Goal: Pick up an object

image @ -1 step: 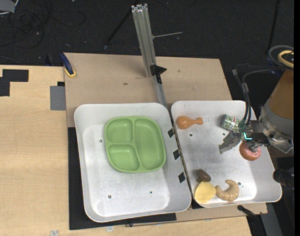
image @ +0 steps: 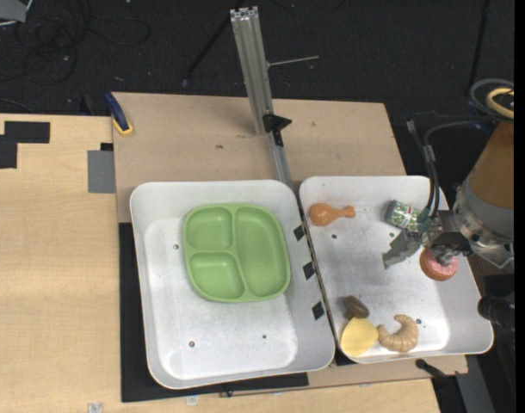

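My gripper (image: 415,246) hangs low over the right part of the right bin (image: 374,188), reaching in from the right. A crumpled green and silver can (image: 404,215) lies just above it. A pink and red round piece (image: 440,267) sits right beside its lower right side; I cannot tell whether they touch. An orange drumstick-shaped toy (image: 331,213) lies at the bin's upper left. A small brown piece (image: 356,306), a yellow piece (image: 359,339) and a tan croissant (image: 399,334) lie along the front.
The left bin (image: 159,317) holds a green divided plate (image: 237,252). A metal post (image: 256,76) rises behind the bins. The arm's grey and orange body (image: 495,179) stands over the right bin's right rim.
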### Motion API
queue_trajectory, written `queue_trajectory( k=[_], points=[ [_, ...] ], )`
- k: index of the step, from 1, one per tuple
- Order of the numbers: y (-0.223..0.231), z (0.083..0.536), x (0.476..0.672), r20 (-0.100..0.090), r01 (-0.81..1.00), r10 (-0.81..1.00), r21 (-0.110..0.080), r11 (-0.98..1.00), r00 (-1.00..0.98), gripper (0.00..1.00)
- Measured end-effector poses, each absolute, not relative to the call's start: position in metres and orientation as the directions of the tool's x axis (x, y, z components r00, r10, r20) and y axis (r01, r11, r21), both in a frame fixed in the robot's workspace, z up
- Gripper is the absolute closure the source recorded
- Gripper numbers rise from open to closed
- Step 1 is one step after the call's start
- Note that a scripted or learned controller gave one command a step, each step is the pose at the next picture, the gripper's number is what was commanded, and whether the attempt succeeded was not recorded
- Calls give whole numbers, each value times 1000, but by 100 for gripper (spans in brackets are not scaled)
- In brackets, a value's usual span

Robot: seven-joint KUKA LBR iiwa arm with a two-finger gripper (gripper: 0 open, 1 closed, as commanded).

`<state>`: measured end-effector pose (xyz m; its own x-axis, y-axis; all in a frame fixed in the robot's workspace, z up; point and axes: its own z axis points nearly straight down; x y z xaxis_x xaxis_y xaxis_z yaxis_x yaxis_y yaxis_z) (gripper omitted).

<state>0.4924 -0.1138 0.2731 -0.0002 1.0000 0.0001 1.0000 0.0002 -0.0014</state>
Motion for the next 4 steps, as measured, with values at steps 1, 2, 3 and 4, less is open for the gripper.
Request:
queue_trajectory(
  k=[1, 2, 3, 4],
  points=[
    [-107, 214, 485, 2, 1000, 1000, -9, 0, 0, 0],
    [-115, 164, 479, 2, 1000, 1000, -10, -1, 1, 0],
    [-115, 102, 484, 2, 1000, 1000, -8, 0, 0, 0],
    [-117, 115, 485, 1, 1000, 1000, -3, -6, 6, 100]
  ],
)
